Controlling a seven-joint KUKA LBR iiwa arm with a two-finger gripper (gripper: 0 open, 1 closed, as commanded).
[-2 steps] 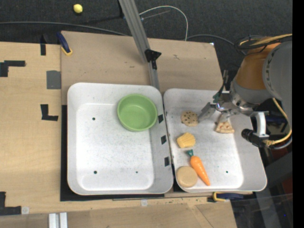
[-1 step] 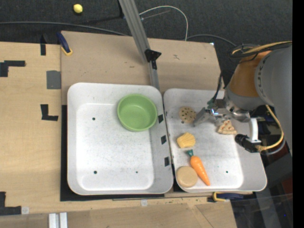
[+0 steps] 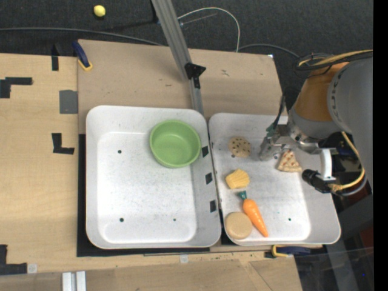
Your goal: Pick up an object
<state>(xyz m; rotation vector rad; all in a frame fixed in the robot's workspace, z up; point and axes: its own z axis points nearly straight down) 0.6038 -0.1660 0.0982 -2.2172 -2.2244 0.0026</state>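
While the gripper [image 3: 268, 151] is being held low between cookie [image 3: 240, 146] and wedge [image 3: 289, 161], nothing is being gripped; its opening cannot be told, and alignment over one is being judged next

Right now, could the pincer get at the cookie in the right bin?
Probably yes. The pincer hangs just right of the cookie, with bare bin floor between them; the corn piece and pizza slice lie off that path.

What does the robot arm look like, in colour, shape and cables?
The thick, rounded grey arm carries an orange band above the wrist. Below sits a small metallic grey pincer. A white and black fitting hangs at its side, and thin yellow cables loop around it.
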